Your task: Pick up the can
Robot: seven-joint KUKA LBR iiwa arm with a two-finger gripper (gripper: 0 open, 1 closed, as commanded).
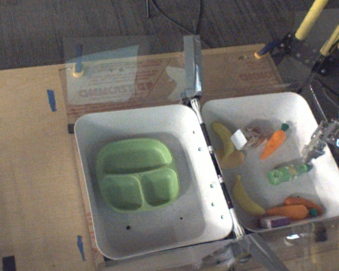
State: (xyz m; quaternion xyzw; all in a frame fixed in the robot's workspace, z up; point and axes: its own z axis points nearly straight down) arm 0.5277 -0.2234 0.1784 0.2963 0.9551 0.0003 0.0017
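A green cylindrical container [289, 172], the most can-like item here, lies on its side in the right part of the right bin [330, 195]. My gripper [318, 144] reaches in over that bin's right wall, just above and to the right of the green container's right end. It looks faint and blurred against the white bin. Nothing shows held in it.
The right bin also holds two bananas [224, 143] [246, 197], a white cube [238, 138], a carrot [273, 142], a small clear wrapped item [255, 135], more orange carrots [295, 207] and a small purple-and-white box [273, 221]. A green divided plate [137, 174] sits in the left bin [108, 231].
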